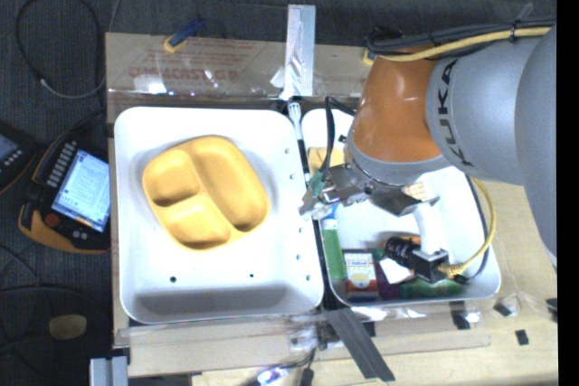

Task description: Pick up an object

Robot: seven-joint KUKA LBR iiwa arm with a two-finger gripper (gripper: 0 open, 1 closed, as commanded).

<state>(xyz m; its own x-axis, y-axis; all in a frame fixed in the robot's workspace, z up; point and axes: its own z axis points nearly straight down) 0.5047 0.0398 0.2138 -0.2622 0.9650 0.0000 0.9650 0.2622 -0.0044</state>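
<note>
Reaching in from the right, the grey arm is hanging over the right bin point(484, 285), where small boxes point(359, 269), likely light, stiff and best gripped across their narrow sides, are lying along the near wall.

A divided tray point(205, 191) lies in the left bin point(136, 285); small items point(362, 271) crowd the right bin point(484, 280).

Handheld control pendant point(68, 194) lies on dark floor left of bench; black cable loop point(59, 41) lies farther back.
</note>
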